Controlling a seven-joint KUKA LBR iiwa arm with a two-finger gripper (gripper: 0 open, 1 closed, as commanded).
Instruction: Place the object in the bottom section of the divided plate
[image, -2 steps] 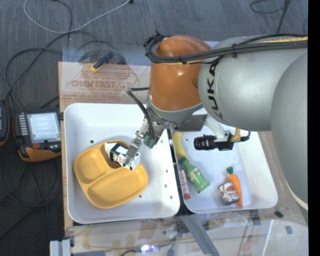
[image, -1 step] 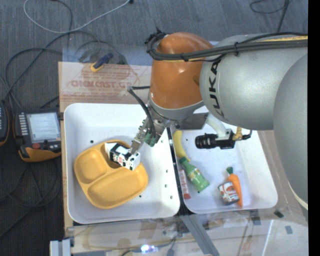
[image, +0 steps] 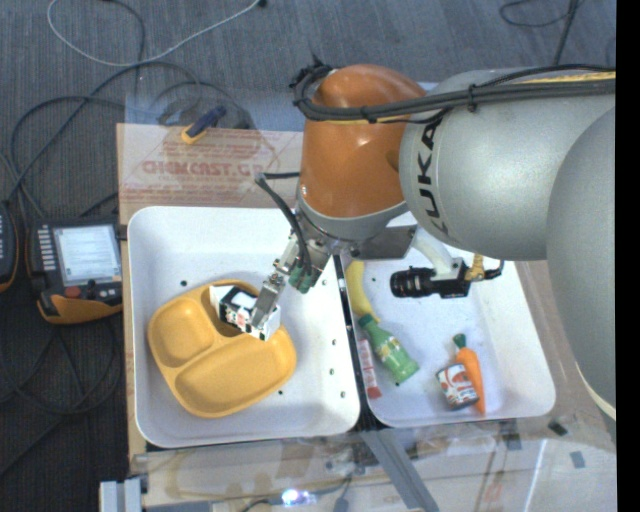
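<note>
A yellow divided plate (image: 215, 370) lies in the left bin (image: 180, 240). My gripper (image: 255, 315) reaches down from the orange-banded wrist to the plate's upper right section. A small black-and-white object (image: 235, 307) sits at the fingertips, over the rim of that upper right section. The fingers appear to be shut on it. The plate's large bottom section holds nothing visible.
The right bin (image: 520, 400) holds a yellow banana (image: 355, 285), a green bottle (image: 390, 350), a thin red-and-white stick (image: 368, 368), a small can (image: 455, 385) and a carrot (image: 470, 365). The arm covers the bins' upper middle. A cardboard sheet (image: 190, 170) lies behind the left bin.
</note>
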